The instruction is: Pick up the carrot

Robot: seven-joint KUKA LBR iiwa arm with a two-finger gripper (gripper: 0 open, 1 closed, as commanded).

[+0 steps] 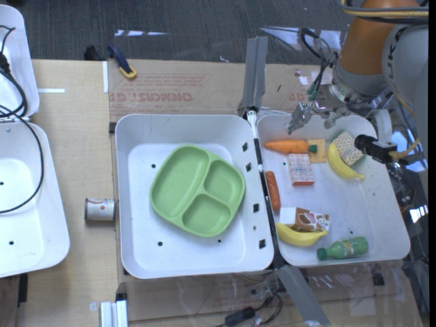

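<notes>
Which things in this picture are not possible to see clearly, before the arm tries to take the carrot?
- Gripper, camera view: small and blurred above the carrot; whether its fingers are open or shut cannot be told.
- Arm: cut off by the top and right edges.
- Small boxes: print too small to read.
- Lower banana: partly covered by a packet.
- Right bin: its far wall is partly hidden by the arm.

Arm at upper right, tool [315,116] low, fingers spread, nothing between.
</notes>
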